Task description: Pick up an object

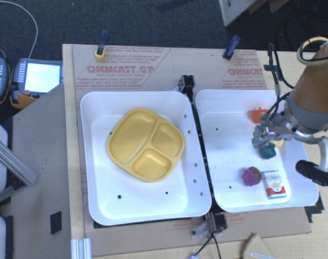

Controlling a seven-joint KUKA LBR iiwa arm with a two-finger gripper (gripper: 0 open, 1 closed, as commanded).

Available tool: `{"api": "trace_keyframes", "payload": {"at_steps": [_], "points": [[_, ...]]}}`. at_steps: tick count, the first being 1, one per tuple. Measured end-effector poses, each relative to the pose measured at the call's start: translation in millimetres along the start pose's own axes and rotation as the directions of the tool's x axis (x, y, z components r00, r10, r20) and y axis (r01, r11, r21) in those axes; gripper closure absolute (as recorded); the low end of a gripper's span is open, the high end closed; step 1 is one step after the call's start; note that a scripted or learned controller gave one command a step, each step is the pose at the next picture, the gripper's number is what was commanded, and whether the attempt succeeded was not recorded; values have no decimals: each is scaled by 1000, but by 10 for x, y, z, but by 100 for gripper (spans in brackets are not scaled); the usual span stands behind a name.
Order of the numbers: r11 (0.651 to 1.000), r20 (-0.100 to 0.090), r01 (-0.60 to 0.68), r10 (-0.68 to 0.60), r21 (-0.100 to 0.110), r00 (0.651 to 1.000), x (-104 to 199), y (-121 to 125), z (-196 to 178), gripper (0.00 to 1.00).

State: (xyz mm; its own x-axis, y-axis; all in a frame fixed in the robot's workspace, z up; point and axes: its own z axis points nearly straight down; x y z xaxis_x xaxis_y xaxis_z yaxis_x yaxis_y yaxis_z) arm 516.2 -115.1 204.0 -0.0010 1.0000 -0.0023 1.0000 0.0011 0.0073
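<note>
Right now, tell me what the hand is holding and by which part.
Cannot be told. The hand sits right over a teal object in the right bin, but no grip on it is visible.

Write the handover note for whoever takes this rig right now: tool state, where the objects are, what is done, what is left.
Tool: low in the right bin, at its far right side, directly over the teal object. Grip state cannot be told from this view.
Objects in the right bin: orange object behind the tool, purple object and small carton near the front edge.
Left bin: yellow divided plate.
Done: arm is positioned at the teal object.
Left: confirm a grasp and lift; nothing is visibly raised yet.
</note>
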Motion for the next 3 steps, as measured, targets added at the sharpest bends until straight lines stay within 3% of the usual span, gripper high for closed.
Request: {"api": "trace_keyframes", "payload": {"at_steps": [1, 3], "points": [[1000, 1, 0, 0, -1, 1000, -66, 101, -556, 100], [1000, -5, 4, -4, 11, 1000, 870, 279, -410, 100]]}}
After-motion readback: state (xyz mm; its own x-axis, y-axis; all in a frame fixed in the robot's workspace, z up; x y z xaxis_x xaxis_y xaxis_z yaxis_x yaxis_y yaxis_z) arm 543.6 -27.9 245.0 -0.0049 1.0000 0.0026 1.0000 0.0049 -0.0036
